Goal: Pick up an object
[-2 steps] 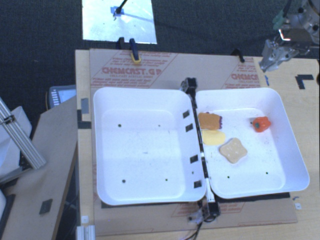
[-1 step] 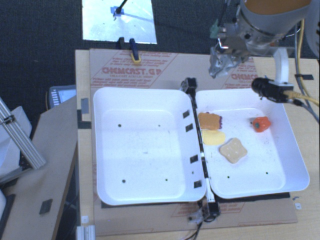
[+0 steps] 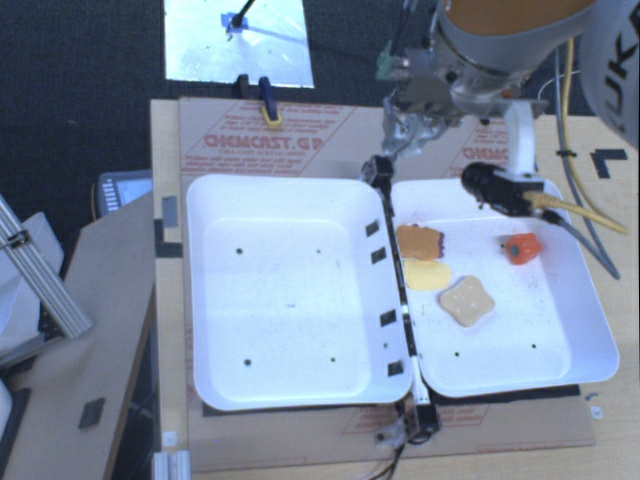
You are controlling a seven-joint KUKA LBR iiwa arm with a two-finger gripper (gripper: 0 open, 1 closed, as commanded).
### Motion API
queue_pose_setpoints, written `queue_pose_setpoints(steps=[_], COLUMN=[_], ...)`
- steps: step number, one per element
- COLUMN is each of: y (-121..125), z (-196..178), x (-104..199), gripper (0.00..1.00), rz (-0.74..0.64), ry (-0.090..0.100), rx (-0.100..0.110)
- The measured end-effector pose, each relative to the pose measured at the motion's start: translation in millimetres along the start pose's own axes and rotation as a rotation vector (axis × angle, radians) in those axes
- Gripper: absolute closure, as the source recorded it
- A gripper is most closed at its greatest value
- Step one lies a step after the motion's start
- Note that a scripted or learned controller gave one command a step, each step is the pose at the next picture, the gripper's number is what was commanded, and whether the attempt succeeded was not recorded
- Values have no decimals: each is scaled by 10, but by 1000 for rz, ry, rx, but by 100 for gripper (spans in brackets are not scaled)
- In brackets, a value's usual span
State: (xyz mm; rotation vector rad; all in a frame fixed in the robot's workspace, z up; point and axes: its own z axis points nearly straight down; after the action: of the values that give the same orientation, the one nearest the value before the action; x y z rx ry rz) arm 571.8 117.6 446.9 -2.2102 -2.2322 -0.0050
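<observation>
Camera view: 2-finger gripper at upper centre, above the right white plastic bin's far rim; finger state can't tell (blurred). Bin holds orange-brown bread slice, yellow flat piece, tan toast, red-orange pepper.

- The left bin offers a wide bare floor, open from above.
- In the right bin, four items cluster in the upper half: orange-brown piece, yellow disc, tan slice, red piece.
- A black fixture overhangs the right bin's far rim.
- The right bin's near floor lies open.
</observation>
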Motion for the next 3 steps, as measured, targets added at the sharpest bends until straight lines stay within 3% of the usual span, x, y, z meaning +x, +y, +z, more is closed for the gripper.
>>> queue_pose_setpoints(steps=[1,2,3], y=[242,625,881], z=[-663,-545,-901], x=[566,1200,1018], gripper=[100,100,100], rz=[0,1,11], ry=[2,0,-1], rx=[-8,-1,-5])
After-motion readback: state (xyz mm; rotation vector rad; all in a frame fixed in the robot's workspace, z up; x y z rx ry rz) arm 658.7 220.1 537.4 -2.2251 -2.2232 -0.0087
